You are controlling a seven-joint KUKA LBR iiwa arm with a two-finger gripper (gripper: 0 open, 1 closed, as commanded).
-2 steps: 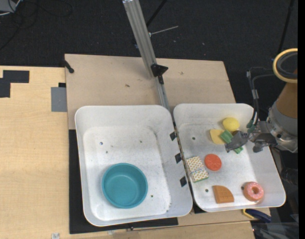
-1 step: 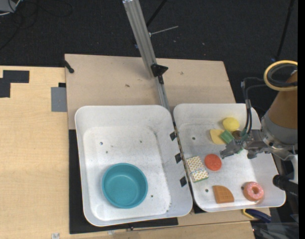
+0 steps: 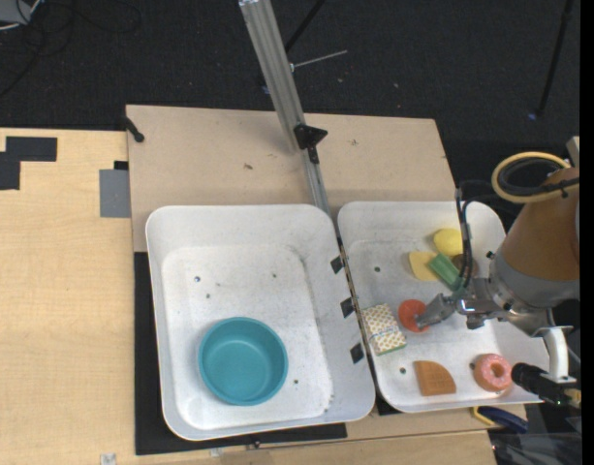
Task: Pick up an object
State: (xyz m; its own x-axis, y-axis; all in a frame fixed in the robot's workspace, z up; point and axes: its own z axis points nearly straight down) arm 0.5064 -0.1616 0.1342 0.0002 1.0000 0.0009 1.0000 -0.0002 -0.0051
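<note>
The grey arm with its orange band [image 3: 541, 232] enters from the right edge, where most of its body is cut off, and reaches over the right shallow white bin [image 3: 393, 231]. Its hand [image 3: 434, 314] sits low in that bin, dark fingers pointing left and touching or just beside a small red round object [image 3: 411, 314]; whether the fingers are spread or closed, and whether the red piece lies between them, cannot be told at this sharpness. Just left of the red piece lies a pale checked block [image 3: 383, 327], near the bin's left wall. Above the hand, a yellow rounded object [image 3: 448, 241], a flat yellow piece [image 3: 422, 264] and a green block [image 3: 445, 269] sit close together, partly overlapping, with the arm's cabling crossing them; their outlines are hard to separate. Toward the near wall lie an orange-brown wedge [image 3: 434, 378] and a pink ring-shaped object [image 3: 491, 372], the ring partly covered by a dark part of the arm. The left shallow white bin [image 3: 229, 250] holds a teal round bowl [image 3: 242, 359], upright, in its near half. Both bins rest on the table [image 3: 54, 308].
</note>
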